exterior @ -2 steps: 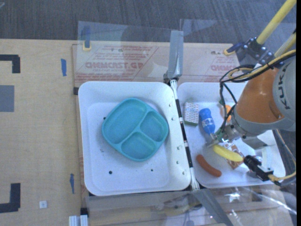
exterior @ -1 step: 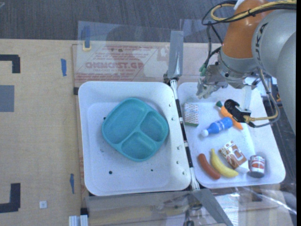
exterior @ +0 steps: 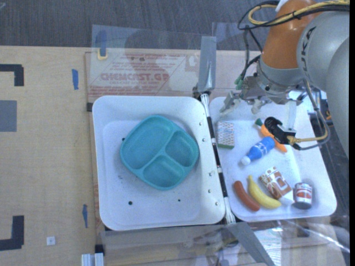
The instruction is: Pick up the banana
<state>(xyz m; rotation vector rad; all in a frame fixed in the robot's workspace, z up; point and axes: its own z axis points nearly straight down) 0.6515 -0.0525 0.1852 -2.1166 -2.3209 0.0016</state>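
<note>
The yellow banana [exterior: 262, 193] lies in the right bin [exterior: 319, 170], near its front edge. It rests between a red-brown sausage [exterior: 246, 196] on its left and a brown-and-white snack packet [exterior: 275, 183] on its right. My gripper [exterior: 242, 105] hangs over the far end of the same bin, well away from the banana. Its fingers are spread open and hold nothing. The grey arm with its orange band comes in from the upper right.
The right bin also holds a blue bottle [exterior: 258, 150], an orange carrot [exterior: 275, 136], a small green-edged box [exterior: 225, 134] and a red can [exterior: 302, 194]. The left bin [exterior: 111, 204] holds a teal divided plate [exterior: 160, 151].
</note>
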